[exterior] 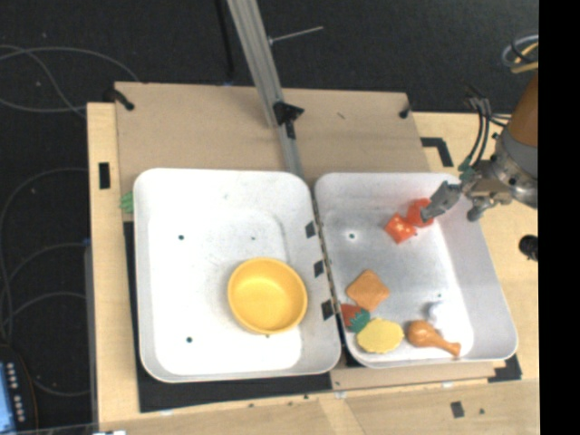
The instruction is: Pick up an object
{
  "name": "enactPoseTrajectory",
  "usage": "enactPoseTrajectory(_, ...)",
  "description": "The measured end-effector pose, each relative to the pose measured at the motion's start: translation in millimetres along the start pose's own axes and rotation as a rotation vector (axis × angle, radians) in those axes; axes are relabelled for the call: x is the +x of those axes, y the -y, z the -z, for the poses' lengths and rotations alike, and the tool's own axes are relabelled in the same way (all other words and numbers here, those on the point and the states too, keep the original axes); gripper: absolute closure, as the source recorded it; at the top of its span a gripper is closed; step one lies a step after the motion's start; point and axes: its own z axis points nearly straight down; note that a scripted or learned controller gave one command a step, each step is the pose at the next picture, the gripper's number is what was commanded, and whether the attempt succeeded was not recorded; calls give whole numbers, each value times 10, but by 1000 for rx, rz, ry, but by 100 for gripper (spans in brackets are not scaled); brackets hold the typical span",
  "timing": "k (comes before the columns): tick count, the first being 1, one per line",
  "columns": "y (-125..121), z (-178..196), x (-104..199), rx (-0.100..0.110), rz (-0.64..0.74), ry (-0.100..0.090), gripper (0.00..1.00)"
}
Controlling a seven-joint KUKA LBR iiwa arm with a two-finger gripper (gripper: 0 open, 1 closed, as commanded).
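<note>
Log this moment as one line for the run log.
gripper: over right bin's upper right, beside red-orange block | hold: cannot tell | yellow bowl: left bin | drumstick toy, yellow piece, orange piece: right bin

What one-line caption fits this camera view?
Gripper at a red-orange object in the right bin; yellow bowl in the left bin.

Smooth glossy yellow plastic bowl (pixel 266 294) lower centre, matt speckled white plastic bins (pixel 217 198), matt tan board bench (pixel 199 125), brushed metal pole (pixel 258 53) top centre.
</note>
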Motion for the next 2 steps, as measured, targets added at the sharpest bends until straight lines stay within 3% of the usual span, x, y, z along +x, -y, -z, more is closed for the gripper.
enactPoseTrajectory(1, 1, 0, -2, 0, 0, 1, 0)
enactPoseTrajectory(2, -1, -442, 49, 5, 1, 2, 0)
